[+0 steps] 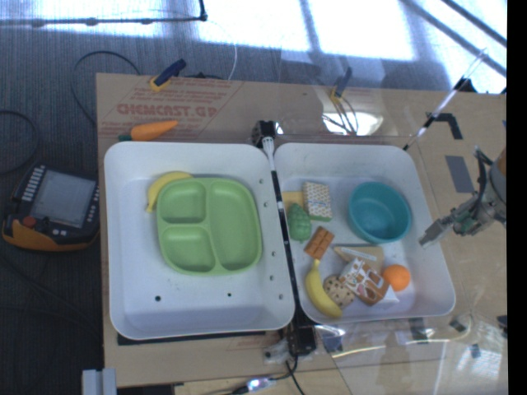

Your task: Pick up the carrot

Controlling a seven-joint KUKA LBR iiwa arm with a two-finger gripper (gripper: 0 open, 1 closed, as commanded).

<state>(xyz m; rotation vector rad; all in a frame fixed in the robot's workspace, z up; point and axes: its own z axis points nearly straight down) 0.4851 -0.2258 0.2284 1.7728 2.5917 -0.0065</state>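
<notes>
Camera view: task not started as far as it shows. Carrot (pixel 153 128) lies on the bare desk (pixel 247 105) outside the bins, just beyond the far-left corner of the left bin (pixel 123 245), near the desk's far-left corner. End effector (pixel 461 220) hangs at the desk's right edge, just outside the right bin (pixel 428 220), well apart from the carrot; cannot tell if it is released or clenched, too small and blurred, nothing seen in it. Left to do, judged: cross over both bins, come down on the carrot, grasp, lift.

Counts: one carrot. Two white bins. Left bin: one green divided plate (pixel 207 225), one banana (pixel 165 186) at the plate's far-left edge. Right bin: one teal bowl (pixel 379 211), one more banana (pixel 319 290) near the front edge, so two bananas total, one orange (pixel 397 277), one green vegetable toy (pixel 298 221), a few small food toys around them, kinds unclear.
</notes>
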